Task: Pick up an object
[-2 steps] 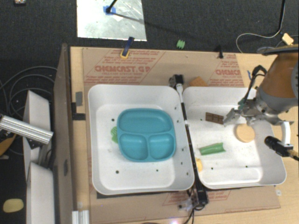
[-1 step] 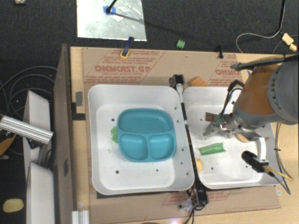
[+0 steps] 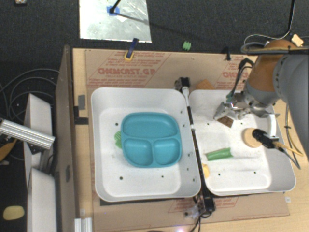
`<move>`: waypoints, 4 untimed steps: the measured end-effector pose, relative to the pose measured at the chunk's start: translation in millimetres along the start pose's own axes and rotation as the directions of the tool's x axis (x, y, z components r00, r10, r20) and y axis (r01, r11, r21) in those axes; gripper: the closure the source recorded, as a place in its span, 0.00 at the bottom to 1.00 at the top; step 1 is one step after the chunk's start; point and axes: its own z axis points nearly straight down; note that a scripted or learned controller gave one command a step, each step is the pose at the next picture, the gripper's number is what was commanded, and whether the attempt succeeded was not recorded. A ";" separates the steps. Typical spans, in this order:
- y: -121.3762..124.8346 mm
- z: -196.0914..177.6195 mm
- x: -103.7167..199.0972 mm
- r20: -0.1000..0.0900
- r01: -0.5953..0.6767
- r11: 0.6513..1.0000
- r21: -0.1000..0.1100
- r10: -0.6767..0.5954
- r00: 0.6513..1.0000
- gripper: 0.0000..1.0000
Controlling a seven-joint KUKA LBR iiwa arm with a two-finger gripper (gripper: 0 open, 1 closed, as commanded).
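Observation:
My gripper (image 3: 226,114) is low over the upper part of the right bin (image 3: 251,178), with the arm coming in from the right. A small brown block (image 3: 225,122) lies directly under its tip, touching or nearly touching it. A green pod-shaped piece (image 3: 218,153) lies on the bin floor below that. To the right of the block rests a tan round disc (image 3: 249,137). At the bin's lower left edge a small yellow piece (image 3: 206,170) shows.
The left bin (image 3: 104,144) holds a blue divided plate (image 3: 150,138) with a green thing (image 3: 118,138) peeking out at its left edge. A black ridge (image 3: 191,129) separates the two bins. Bare floor lies in the right bin's lower half.

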 end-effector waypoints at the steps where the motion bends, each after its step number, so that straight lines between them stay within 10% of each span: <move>1: -2.4 -11.8 0.1 -0.003 0.001 1.000 0.008 -0.001 1.000 1.00; 2: -2.5 -11.1 0.2 -0.002 0.001 1.000 0.008 -0.001 1.000 0.00; 3: 30.9 1.2 -20.9 -0.002 0.000 1.000 0.004 0.000 1.000 0.00; 4: 31.0 -10.7 -20.7 0.000 0.002 1.000 0.002 -0.002 1.000 1.00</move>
